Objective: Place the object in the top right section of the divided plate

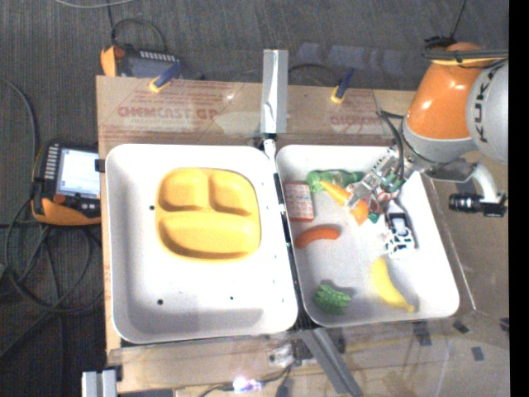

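A yellow divided plate [208, 213] lies in the left bin [132, 288]; its top right section [232, 192] holds nothing. My gripper [374, 190] hangs low over the upper middle of the right bin [438, 296]. It is right beside an orange carrot-like piece [335, 192] and a green leafy item [325, 177]. A small orange piece [360, 212] sits just under the gripper's tip; whether it is held is unclear.
The right bin also holds a red-labelled can [299, 202], a red sausage-shaped item [318, 236], a green broccoli-like piece [333, 298], a yellow banana [389, 284] and a black-and-white object [399, 236]. A metal post [274, 89] stands behind the bins.
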Motion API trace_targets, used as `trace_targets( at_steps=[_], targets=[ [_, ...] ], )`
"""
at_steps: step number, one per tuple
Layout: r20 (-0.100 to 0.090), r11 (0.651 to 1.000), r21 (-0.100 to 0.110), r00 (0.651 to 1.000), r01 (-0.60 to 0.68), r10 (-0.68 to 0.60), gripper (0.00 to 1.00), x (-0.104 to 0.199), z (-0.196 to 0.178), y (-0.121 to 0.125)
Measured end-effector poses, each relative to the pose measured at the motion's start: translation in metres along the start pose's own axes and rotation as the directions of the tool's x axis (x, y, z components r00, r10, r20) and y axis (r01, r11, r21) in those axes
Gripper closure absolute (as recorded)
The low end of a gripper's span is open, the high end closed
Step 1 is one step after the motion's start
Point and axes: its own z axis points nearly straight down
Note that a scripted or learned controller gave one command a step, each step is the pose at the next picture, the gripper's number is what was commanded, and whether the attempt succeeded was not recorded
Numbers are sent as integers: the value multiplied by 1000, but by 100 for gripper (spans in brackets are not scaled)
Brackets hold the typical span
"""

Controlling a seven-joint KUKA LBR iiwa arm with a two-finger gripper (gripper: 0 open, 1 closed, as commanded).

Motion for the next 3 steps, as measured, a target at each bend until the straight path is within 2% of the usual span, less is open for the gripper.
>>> trace_targets(
  at_steps=[1, 2, 3],
  targets=[
    [2, 997, 3, 997, 78, -78, 100, 34, -26, 49],
    [1, 999, 2, 999, -46, 46, 100, 93, -21, 102],
    [4, 999, 5, 999, 37, -37, 100, 95, -21, 83]
  ],
)
